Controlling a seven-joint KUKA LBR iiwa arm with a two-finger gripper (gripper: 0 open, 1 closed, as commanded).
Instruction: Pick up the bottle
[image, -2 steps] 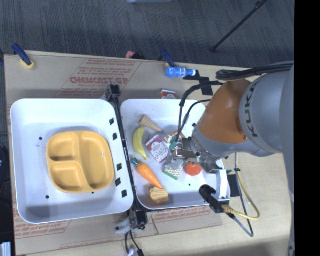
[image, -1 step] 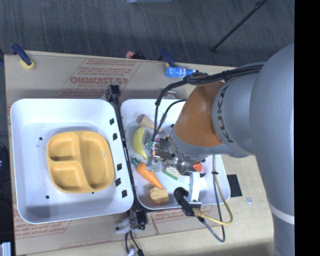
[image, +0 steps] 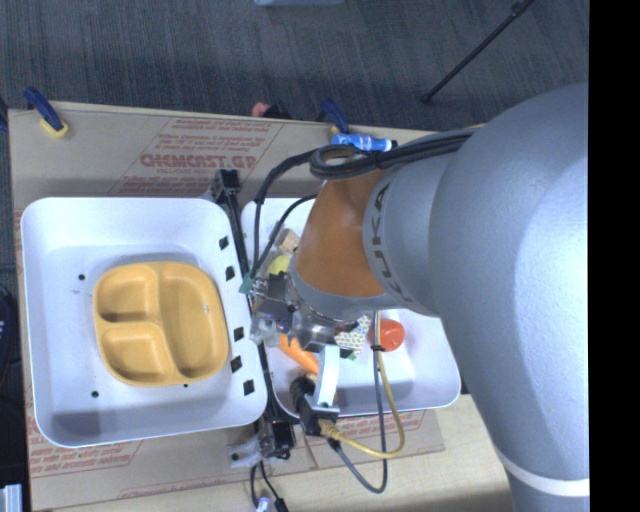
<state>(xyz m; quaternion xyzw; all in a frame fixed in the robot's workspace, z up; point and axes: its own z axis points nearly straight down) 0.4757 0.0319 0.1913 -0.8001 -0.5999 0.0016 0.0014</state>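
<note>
The arm's orange band and grey body cover most of the right bin. My gripper reaches down near that bin's left wall, largely hidden under the wrist. A small tan-topped, yellow-green object, which may be the bottle, peeks out just above the gripper against the left wall. I cannot tell whether anything is held.
A yellow divided plate lies in the left bin. In the right bin an orange carrot-like piece lies below the gripper and a red-orange object sits to its right. Cables hang over the front edge.
</note>
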